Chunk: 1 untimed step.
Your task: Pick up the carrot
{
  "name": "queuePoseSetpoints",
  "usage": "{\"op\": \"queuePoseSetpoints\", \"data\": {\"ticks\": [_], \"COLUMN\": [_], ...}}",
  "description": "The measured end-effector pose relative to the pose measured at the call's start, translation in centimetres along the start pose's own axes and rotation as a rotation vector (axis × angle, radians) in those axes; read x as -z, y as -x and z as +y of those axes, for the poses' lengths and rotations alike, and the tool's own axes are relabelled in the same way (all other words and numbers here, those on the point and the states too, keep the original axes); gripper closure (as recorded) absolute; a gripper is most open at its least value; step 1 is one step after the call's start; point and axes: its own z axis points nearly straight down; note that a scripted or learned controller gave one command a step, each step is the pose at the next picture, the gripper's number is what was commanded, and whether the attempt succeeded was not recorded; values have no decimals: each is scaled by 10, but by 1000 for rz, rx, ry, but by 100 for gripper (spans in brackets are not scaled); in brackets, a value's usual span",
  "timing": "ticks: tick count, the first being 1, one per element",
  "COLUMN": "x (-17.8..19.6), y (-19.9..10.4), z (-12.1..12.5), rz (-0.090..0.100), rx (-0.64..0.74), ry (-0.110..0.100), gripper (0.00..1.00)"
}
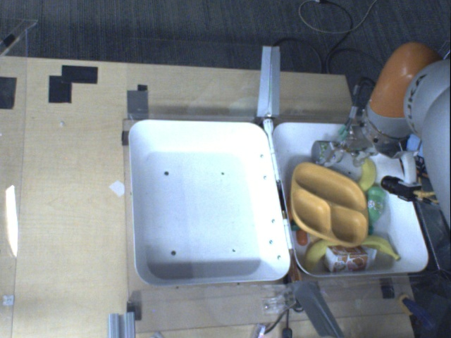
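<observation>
A small orange-red tip that may be the carrot (301,238) peeks out from under the yellow divided bowl (330,201), against the left wall of the right bin (416,248). The rest of it is hidden by the bowl. My gripper (340,148) hangs low over the far end of the right bin, just beyond the bowl's far rim and well away from the orange tip. The grey arm with its orange band (400,76) comes in from the upper right.
The right bin is crowded: a banana (380,245) at the near right, another yellow fruit (367,172) and a green item (375,204) beside the bowl, and a small printed carton (347,259) at the front. The left bin (204,196) stands beside it.
</observation>
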Motion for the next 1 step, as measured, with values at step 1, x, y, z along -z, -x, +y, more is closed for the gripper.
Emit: {"op": "queuePoseSetpoints", "data": {"ticks": [1], "x": [2], "y": [-8], "z": [-36], "rz": [-20], "rx": [299], "ry": [57], "gripper": [0]}}
